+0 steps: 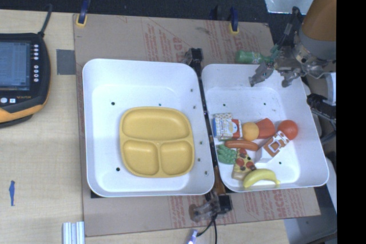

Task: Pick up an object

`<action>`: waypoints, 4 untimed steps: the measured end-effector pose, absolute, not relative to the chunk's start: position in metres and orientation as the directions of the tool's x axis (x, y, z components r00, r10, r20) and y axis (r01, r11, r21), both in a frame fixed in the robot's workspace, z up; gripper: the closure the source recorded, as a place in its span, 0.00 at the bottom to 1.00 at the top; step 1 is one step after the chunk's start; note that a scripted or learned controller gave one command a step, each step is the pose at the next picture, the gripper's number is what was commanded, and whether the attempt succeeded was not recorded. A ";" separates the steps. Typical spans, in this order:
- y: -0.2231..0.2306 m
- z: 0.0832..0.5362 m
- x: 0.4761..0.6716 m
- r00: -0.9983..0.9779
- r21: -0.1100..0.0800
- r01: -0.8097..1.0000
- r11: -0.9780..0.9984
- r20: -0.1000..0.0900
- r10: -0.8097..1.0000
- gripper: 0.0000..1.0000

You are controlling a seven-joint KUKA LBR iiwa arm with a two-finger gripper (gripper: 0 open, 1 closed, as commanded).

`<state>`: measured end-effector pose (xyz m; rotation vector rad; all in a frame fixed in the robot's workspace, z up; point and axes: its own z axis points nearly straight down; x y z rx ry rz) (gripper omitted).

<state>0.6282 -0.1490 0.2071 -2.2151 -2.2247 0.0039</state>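
Note:
My gripper [270,78] hangs over the far edge of the right bin [263,99], its two fingers spread apart with nothing between them. Below it, near the bin's front, lies a cluster of toy food: a small milk carton [224,126], an orange fruit [250,131], a red piece [265,127], a tomato [289,129], a red-and-white box [275,145], a hot dog [243,145], a green piece [226,154], a pizza slice [243,165] and a banana [261,178]. The gripper is well clear of all of them.
A yellow divided plate [156,140] lies in the left bin [103,94]. An orange-edged teach pendant [20,77] rests on the bench at far left. A green object [249,57] sits just behind the right bin.

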 end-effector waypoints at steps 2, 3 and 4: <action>-0.212 0.110 0.545 -0.009 0.010 1.000 0.009 -0.003 1.000 1.00; -0.150 0.177 0.512 -0.007 -0.002 1.000 0.007 0.000 1.000 1.00; -0.160 0.112 0.504 -0.005 -0.004 1.000 0.005 0.000 1.000 1.00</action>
